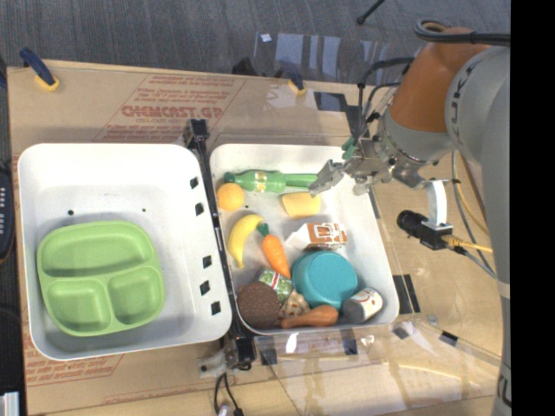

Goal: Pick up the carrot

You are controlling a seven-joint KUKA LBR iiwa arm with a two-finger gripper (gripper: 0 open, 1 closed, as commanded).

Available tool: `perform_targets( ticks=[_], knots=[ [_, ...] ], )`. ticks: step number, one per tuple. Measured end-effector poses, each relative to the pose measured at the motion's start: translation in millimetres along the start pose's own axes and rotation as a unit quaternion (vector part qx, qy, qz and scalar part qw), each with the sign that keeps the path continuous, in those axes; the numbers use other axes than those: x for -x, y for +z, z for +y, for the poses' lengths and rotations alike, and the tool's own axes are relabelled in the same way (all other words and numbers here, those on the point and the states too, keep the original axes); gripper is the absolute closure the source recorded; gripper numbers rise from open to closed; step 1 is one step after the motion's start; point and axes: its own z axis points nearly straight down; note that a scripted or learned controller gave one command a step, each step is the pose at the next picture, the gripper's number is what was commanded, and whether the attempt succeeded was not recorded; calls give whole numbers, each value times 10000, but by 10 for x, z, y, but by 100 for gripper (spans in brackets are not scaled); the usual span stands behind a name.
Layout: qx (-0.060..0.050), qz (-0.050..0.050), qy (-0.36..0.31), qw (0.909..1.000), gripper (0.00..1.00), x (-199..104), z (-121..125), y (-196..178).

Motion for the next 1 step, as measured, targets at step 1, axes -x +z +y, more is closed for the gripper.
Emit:
perform_targets(
  ticks=[1],
  knots=[
    [-14, 8, 320, 9995, 0, -793, 202, 1346]
  ],
)
